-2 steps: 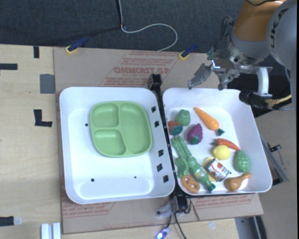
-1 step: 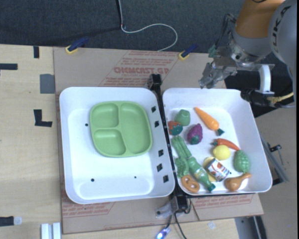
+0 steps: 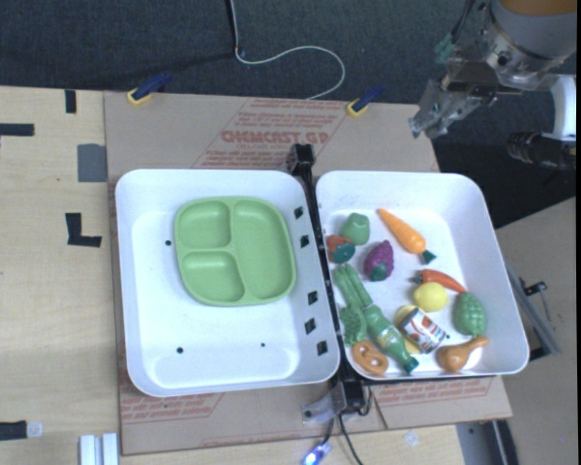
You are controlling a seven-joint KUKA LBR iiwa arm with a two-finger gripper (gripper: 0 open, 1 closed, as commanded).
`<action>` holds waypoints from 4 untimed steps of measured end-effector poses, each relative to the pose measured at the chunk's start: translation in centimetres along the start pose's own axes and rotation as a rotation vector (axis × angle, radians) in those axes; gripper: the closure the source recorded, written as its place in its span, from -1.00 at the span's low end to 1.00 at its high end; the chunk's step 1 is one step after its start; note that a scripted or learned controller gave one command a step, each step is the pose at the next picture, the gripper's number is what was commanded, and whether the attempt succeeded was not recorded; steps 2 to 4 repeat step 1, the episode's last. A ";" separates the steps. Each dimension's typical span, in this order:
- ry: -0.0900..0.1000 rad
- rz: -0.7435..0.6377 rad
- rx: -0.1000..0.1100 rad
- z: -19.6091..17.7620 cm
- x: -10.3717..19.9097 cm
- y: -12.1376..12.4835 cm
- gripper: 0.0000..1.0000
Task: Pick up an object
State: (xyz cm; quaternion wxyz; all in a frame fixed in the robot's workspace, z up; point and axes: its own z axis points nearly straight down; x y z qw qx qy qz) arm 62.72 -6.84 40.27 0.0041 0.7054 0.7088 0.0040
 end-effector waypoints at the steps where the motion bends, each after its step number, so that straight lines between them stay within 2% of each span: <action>1: 0.003 -0.002 0.023 7.0 6.3 -6.4 1.00; 4: 0.003 -0.002 0.023 7.0 6.3 -6.4 1.00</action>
